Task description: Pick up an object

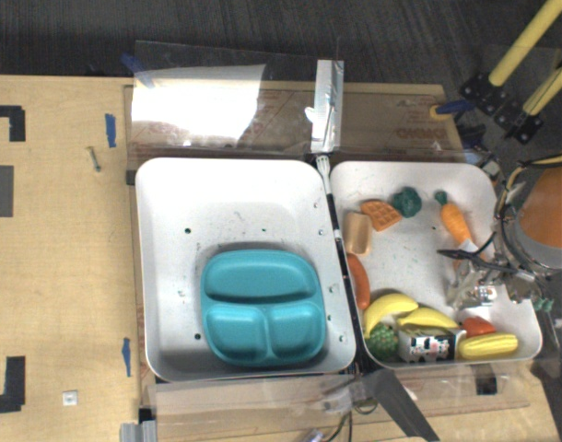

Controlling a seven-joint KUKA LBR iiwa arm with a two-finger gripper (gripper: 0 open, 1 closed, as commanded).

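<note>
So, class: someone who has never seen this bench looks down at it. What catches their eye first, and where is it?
Probably the teal divided tray, lying alone in the left bin. Next comes the bright toy food crowded along the near side of the right bin: yellow bananas, a carrot. The gripper hangs over that bin's right side.

A robotics lab: a plywood bench (51, 274) with black tape markers (9, 122); two white bins (161, 247); toy food (456, 221); clear plastic guards (198, 109); dark carpet (263, 7).
</note>
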